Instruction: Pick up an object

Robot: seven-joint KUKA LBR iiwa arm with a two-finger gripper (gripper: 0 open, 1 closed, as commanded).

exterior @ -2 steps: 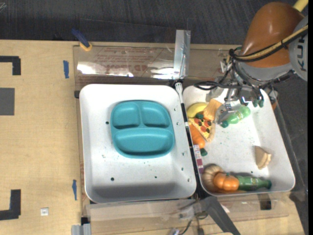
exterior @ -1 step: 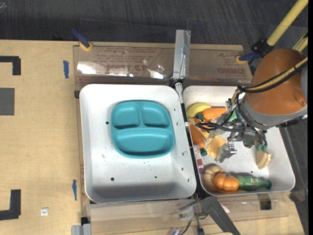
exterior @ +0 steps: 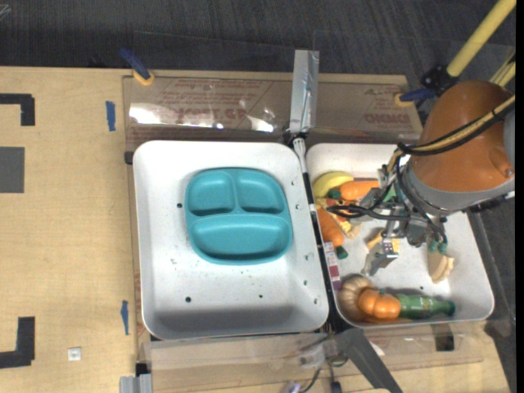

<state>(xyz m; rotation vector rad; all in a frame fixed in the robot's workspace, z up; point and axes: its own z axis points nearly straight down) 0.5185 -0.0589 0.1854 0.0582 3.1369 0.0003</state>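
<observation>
Teal plate (exterior: pixel 238 214) (left bin (exterior: pixel 155 301))

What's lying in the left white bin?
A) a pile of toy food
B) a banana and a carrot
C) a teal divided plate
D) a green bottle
C: the teal plate, split into three compartments, lies in the left bin; the food toys are in the right bin.
</observation>
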